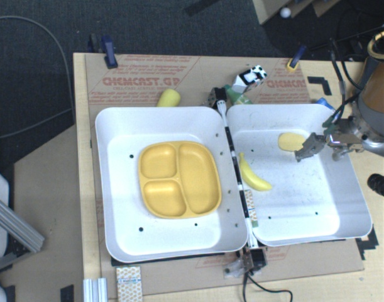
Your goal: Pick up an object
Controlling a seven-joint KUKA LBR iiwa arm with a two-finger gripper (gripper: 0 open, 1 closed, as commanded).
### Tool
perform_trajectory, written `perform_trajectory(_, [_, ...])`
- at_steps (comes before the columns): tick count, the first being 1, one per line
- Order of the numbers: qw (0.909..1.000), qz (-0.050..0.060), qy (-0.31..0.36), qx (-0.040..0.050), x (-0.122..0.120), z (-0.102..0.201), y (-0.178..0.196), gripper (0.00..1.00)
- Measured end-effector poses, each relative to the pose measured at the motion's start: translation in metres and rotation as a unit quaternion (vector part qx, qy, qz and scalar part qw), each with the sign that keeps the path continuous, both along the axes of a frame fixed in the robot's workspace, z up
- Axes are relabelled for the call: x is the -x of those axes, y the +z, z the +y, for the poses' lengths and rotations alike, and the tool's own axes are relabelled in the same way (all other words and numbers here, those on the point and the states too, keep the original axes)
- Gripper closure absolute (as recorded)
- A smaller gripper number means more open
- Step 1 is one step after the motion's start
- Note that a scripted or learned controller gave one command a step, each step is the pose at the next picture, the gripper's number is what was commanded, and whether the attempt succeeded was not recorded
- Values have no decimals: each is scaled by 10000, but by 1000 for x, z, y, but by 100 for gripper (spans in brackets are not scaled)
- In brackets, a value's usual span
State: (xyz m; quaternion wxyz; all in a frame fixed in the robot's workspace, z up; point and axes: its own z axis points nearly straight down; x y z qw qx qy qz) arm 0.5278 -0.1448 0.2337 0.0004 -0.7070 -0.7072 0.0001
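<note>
A pale yellow oval object (291, 141) lies in the back half of the right bin (342, 212). A yellow banana (252, 176) rests against that bin's left wall. My gripper (321, 150) hangs over the right bin's back right part, just right of the oval object. Its two dark fingers (307, 148) are spread apart and nothing sits between them. The left finger's tip is close to the oval object's right end; I cannot tell if they touch.
The left bin (116, 187) holds a yellow three-compartment plate (179, 178). Behind the bins, on the brown board, are a small yellow object (169, 97) and a black-and-white toy (251, 78). Blue clamps (108, 51) grip the board's back edge.
</note>
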Motion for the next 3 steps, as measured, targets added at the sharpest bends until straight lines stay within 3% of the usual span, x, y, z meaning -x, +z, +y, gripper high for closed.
perform_trajectory(1, [10000, 9, 1, -1, -58, 7, -94, 0])
perform_trajectory(2, [10000, -6, -3, 11, -107, -59, -97, 0])
perform_trajectory(3, [10000, 6, 7, -4, -117, -16, -135, 0])
